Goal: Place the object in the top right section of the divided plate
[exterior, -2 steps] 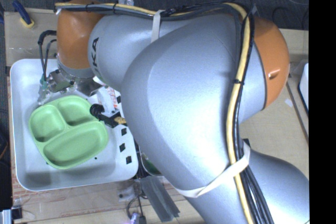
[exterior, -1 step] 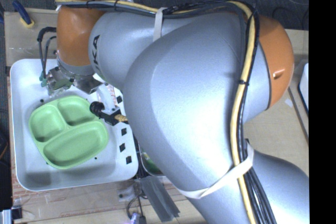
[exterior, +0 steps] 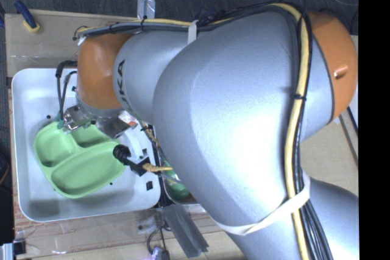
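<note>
Smooth, glossy green plastic divided plate (exterior: pixel 76 164); smooth white plastic bin (exterior: pixel 27 131); satin grey arm (exterior: pixel 225 125) casing with orange band (exterior: pixel 97 73).

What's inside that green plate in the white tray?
The green plate shows bare green sections at its left and bottom. The arm covers its upper right part, so anything there is hidden.
</note>
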Robot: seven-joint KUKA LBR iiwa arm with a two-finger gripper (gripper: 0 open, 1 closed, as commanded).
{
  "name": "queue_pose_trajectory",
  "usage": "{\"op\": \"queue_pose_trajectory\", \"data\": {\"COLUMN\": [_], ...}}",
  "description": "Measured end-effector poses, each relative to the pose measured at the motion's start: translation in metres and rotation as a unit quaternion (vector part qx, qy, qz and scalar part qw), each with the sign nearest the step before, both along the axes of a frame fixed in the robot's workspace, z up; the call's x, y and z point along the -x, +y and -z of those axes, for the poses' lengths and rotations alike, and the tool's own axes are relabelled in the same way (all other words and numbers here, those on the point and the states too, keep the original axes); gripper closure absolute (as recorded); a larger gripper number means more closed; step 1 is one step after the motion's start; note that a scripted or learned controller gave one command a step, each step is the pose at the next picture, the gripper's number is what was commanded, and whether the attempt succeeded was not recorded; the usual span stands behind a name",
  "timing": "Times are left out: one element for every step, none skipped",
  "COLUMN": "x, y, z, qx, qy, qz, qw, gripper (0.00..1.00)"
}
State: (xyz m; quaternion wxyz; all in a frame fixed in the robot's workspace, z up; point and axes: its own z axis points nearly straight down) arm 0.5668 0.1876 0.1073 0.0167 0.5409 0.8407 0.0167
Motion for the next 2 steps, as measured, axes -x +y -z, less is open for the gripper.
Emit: {"op": "queue_pose_trajectory", "data": {"x": [0.0316,0.0328], "y": [0.0132,0.0072], "z": [-0.0002,0.0024], "qx": [-0.0026,0.0025], "qy": [-0.002,0.001], "qz": [0.043,0.046], "qw": [0.9991,0.9989], "gripper": [1.0,0.0]}}
